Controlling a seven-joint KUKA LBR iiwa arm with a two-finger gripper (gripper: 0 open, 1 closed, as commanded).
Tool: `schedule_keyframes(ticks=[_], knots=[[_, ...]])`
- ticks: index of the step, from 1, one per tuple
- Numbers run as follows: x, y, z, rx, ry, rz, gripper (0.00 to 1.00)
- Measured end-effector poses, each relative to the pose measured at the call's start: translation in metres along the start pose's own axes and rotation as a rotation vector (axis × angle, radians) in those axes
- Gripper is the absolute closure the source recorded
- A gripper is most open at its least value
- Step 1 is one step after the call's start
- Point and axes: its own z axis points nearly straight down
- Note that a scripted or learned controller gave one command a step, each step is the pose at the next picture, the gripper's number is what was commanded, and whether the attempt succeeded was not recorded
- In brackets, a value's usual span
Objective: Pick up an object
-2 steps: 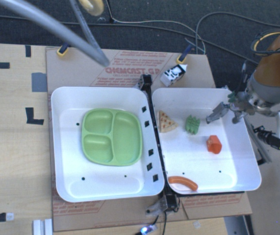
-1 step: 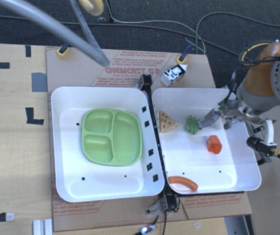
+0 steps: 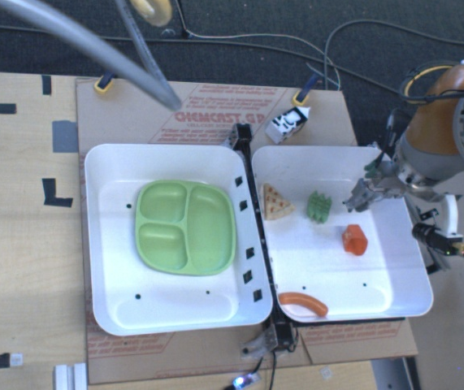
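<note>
Camera view: orange block (image 3: pixel 355 240) on right bin (image 3: pixel 394 295) floor, near the far-right wall; gripper (image 3: pixel 360 198) just above it, finger state indiscernible; green toy (image 3: pixel 319 207) and pizza slice (image 3: pixel 276 203) leftward; hot dog (image 3: pixel 303 304) by front rim; open floor between.

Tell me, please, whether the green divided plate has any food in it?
Empty: the green divided plate in the left bin shows bare compartments; the toy foods lie in the right bin.
</note>
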Motion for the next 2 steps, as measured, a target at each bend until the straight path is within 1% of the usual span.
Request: schedule_keyframes(ticks=[1,2], knots=[[0.0065,0.0091,-0.0498,-0.005,0.000,0.001,1.00],[0.0071,0.0095,-0.0536,-0.001,0.001,0.003,1.00]])
